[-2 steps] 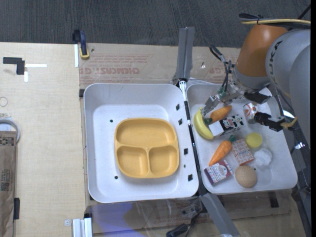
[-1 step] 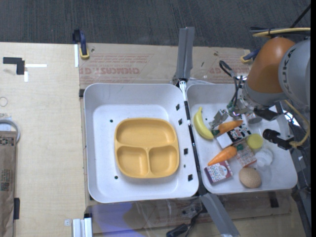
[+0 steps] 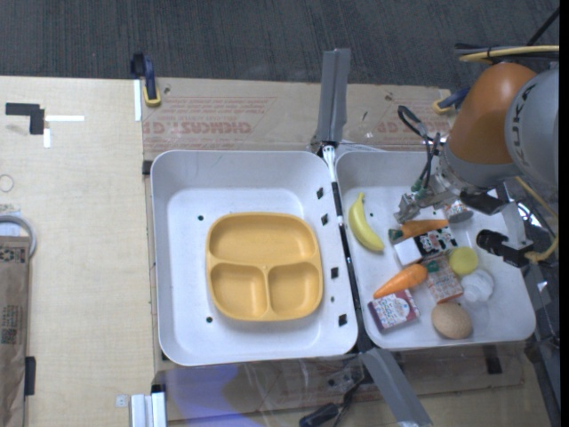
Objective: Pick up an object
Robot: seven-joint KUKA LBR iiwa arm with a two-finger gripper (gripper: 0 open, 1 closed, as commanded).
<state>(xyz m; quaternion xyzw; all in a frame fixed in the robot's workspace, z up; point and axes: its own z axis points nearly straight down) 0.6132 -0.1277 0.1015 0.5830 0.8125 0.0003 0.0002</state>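
A: What is the setting like?
B: A pale wooden tabletop (image 3: 71, 238) with dark carpet beyond its far edge. A sheet of brown cardboard (image 3: 240, 114) lies under two shallow white bins with rounded corners.

A: What's in the left bin (image 3: 169, 265)?
B: A smooth yellow plastic tray (image 3: 264, 265), split into three sections, lying flat in the middle of the bin.

A: And the right bin (image 3: 356, 172)?
B: It is crowded. Take the banana (image 3: 364, 223) as the mark: it lies near the wall shared with the left bin. Right of it is the metal gripper (image 3: 420, 205), low over the bin; whether it is apart or together I cannot tell. Nearer the camera than the banana lies a carrot (image 3: 401, 279), tapered and matte. Right of the carrot sits a round yellow ball (image 3: 463, 260). Below the carrot are a small red carton (image 3: 392, 310) and a tan egg-shaped thing (image 3: 452, 320).

A: The arm?
B: Its orange band (image 3: 489, 114) bulges beyond the bin's far right corner.
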